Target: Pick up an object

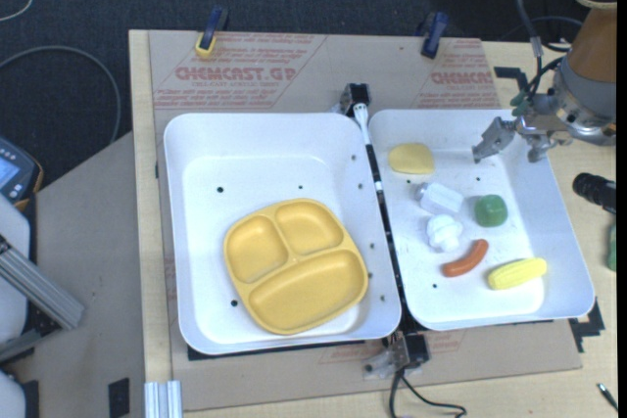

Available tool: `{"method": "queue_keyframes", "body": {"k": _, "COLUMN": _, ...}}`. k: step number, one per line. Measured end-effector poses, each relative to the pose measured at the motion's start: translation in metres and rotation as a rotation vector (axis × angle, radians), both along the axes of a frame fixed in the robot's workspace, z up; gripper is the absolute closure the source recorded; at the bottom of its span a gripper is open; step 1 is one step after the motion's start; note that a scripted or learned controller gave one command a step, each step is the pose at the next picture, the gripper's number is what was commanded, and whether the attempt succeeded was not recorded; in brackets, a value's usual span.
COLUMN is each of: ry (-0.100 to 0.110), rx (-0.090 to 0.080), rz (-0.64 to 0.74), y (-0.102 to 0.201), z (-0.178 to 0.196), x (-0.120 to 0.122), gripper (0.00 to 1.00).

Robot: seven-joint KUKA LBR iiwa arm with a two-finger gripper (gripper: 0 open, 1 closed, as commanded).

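Here, seen from above at a slant, my gripper hangs over the far right part of the right bin, near its back rim. My two fingers stand spread apart, with nothing between them; one finger points down and toward the view's left, the other sits closer to the wrist. My arm enters from the view's right, its orange band above the wrist.

Right bin, contents: a pale yellow rounded item, perhaps a toy pastry, lies near the back left corner. In front of it lies a small white cylinder-like piece, tilted, and just in front of that a white lumpy piece; I cannot tell whether the two touch. A green round object lies to the right of the white pieces, apart from them. A toy sausage, orange-red, lies slanted toward the front. A yellow toy corn cob lies just beside it to the right, near the front rim. All of these rest on the bin floor, none touching my fingers.

Left bin, contents: a yellow divided tray with three compartments, lying flat in the front half, turned at an angle to the bin walls.

Both bins rest on a brown board printed with red lettering, held at its far edge by two clamps.
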State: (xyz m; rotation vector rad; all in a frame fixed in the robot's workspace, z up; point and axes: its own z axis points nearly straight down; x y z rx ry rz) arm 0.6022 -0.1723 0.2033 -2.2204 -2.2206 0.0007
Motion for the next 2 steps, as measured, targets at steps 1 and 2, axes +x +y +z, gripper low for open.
{"method": "queue_keyframes", "body": {"k": 1, "ry": 0.010, "rx": 0.003, "rz": -0.003, "y": -0.011, "z": -0.089, "x": -0.063, "gripper": 0.00}}
{"method": "queue_keyframes", "body": {"k": 2, "ry": 0.006, "rx": 0.003, "rz": -0.001, "y": 0.016, "z": -0.121, "x": -0.127, "gripper": 0.00}}
